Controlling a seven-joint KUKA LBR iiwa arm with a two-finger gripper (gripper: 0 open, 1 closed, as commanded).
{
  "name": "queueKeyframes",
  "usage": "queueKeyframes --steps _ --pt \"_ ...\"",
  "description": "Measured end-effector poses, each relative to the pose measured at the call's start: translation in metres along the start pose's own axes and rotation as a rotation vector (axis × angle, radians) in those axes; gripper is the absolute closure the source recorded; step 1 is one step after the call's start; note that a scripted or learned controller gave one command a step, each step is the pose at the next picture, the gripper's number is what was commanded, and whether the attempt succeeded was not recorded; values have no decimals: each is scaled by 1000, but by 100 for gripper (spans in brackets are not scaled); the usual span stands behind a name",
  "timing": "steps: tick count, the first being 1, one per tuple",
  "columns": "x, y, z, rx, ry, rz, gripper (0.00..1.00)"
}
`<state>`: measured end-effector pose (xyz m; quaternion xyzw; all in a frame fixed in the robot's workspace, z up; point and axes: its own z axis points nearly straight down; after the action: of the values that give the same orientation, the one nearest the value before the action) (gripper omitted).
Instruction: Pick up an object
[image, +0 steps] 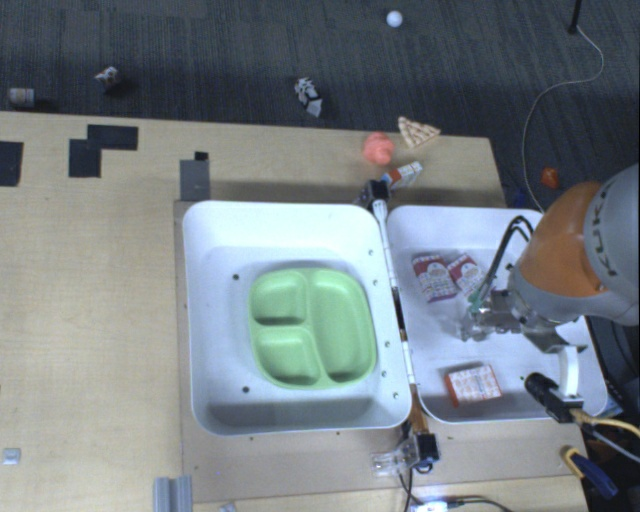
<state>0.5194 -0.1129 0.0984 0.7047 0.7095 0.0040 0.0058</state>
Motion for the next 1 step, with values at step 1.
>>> queueKeyframes --steps 1 --pt "0 0 0 0 0 1 0"
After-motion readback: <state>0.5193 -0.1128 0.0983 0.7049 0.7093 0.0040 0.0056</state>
